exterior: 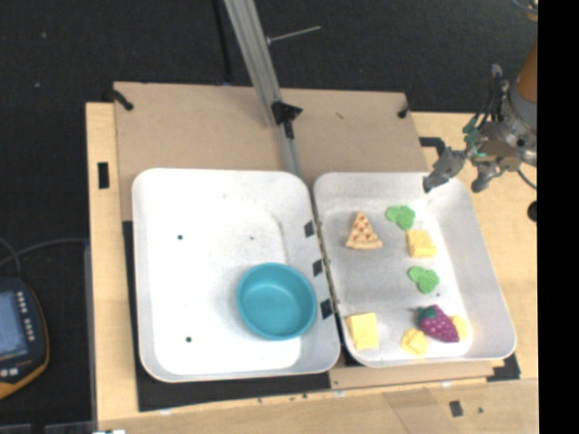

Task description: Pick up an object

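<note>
Gripper (457, 172) spread wide, nothing held, hung at right bin's (484, 269) one o'clock rim; descent best centred on green piece (400, 215), nearest.

Two white bins (226, 188), the left one lightly speckled dark, sit on a tan board (262, 125). At lower centre is a teal bowl (275, 301). In the right bin: an orange pizza slice (363, 232) dotted red, two green pieces (400, 215), yellow blocks (364, 330), purple grapes (438, 323).
</note>
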Tool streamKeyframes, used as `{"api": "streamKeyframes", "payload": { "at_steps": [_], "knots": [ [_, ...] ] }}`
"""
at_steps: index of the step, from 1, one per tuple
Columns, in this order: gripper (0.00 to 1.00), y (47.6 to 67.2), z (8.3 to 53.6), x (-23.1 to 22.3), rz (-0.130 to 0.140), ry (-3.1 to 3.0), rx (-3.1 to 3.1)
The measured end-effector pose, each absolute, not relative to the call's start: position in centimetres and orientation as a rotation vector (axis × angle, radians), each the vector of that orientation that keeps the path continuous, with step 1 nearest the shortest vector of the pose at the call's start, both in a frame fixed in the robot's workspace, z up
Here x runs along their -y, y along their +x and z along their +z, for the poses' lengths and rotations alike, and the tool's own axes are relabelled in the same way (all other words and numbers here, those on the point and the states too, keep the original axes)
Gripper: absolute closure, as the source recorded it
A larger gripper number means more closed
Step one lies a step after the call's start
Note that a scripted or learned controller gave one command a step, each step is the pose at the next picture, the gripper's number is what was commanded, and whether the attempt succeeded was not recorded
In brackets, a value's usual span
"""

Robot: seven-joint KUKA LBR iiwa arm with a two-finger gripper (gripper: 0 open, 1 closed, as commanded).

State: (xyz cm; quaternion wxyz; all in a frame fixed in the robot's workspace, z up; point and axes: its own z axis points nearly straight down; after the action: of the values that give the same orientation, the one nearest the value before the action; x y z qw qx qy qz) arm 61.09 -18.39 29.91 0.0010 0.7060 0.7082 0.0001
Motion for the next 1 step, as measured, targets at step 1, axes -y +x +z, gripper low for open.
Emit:
{"api": "streamKeyframes", "payload": {
  "at_steps": [1],
  "knots": [
    [0.0, 61.09, 29.91, 18.39, -0.001, 2.216, -2.224]
  ]
}}
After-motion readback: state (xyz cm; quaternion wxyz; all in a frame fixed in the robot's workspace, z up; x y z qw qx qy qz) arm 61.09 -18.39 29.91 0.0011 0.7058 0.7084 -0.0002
